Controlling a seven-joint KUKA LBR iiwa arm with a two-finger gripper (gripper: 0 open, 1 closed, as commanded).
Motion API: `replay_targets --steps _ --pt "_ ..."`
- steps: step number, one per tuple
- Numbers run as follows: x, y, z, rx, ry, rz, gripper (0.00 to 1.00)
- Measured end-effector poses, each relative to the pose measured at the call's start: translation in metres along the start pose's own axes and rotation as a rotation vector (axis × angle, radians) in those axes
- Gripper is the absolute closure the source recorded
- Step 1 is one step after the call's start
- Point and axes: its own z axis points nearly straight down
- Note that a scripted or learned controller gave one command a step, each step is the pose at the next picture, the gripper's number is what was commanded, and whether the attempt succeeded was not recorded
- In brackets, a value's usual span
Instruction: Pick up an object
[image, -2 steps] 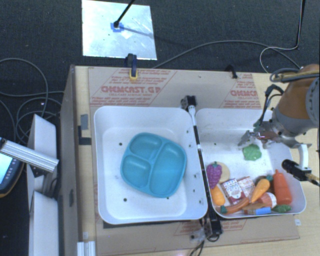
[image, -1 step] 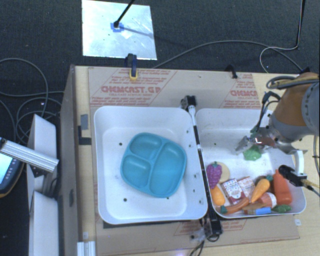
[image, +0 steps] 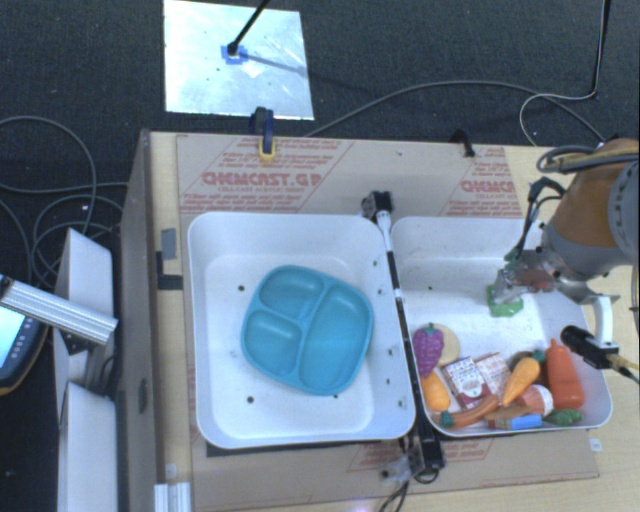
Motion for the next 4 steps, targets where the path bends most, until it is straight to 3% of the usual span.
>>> replay_targets --steps 1,2,3,4 --pt "0.000 0.000 0.000 0.000 0.000 0.000 0.00" --pt "-0.019 0.010 -0.024 0.002 0.000 0.002 0.00" --pt "-0.007 -0.002 0.012 0.004 0.002 0.003 0.00" --pt "-0.019 -0.108 0.011 0.004 0.001 0.004 0.00"
